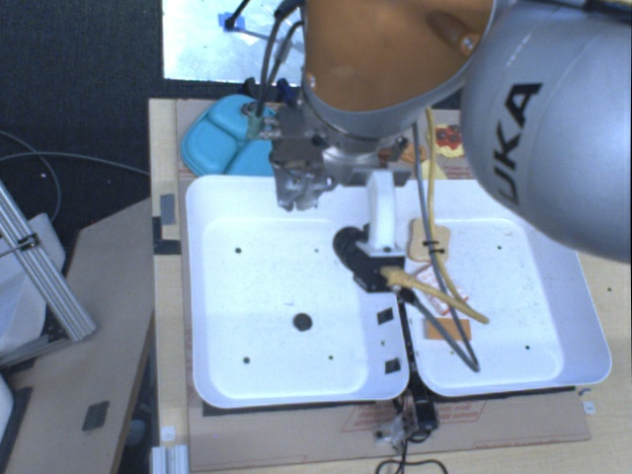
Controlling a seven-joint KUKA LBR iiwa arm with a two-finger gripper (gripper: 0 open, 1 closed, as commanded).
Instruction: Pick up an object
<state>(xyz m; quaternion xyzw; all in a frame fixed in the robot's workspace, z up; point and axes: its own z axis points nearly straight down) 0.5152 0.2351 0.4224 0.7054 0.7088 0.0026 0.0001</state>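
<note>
The big grey and orange arm (395,57) hangs over the far side of the surface (170,304). Its end effector (298,188) is low over the far edge of the left bin (247,275). I cannot tell if it is spread apart or pressed together, and I see nothing held in it.

The right bin (553,334) sits just beside the left one, and their walls touch in the middle. A blue dish (222,136) lies outside, past the far left corner.

In the right bin there is a flat tan tag (440,235) and a small orange piece (441,330). Both look thin and light, and may be hard to lift off the floor.

The small dark disc (302,322) lies alone in the left bin, toward the near side. It looks light, hard and flat. I think it could slip, so pinch it across its edges from straight above. It has lots of bare floor around it and the walls are well away.
</note>
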